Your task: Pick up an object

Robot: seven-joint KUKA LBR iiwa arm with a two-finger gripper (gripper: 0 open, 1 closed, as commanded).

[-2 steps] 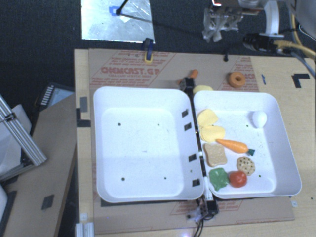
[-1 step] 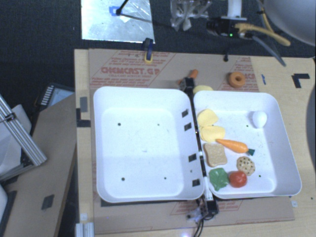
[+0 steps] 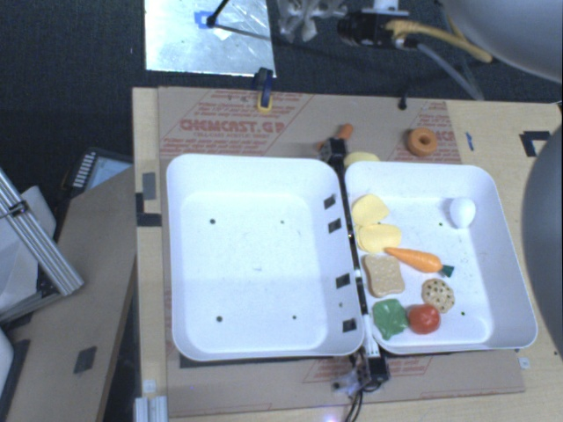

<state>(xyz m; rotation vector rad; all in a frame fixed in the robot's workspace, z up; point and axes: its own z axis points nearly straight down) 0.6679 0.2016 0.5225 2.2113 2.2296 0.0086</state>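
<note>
The right bin (image 3: 497, 262) holds several toy foods: two yellow pieces (image 3: 369, 209) (image 3: 380, 237), a carrot (image 3: 413, 258), a bread slice (image 3: 383, 275), a cookie (image 3: 437, 294), a red tomato (image 3: 424, 318), a green vegetable (image 3: 390, 317) and a white egg (image 3: 461, 211). My gripper (image 3: 302, 11) hangs high at the top of the view, well beyond the far edge of the bench and far from the bins. Nothing shows in it.
The left bin (image 3: 255, 253) sits beside the right one, joined by black clips (image 3: 339, 227). On the cardboard behind the bins lie a donut (image 3: 422, 141), a yellow piece (image 3: 361, 159) at the bin rim and a small orange item (image 3: 346, 132). A shiny metal plate (image 3: 207, 25) lies at the far left.
</note>
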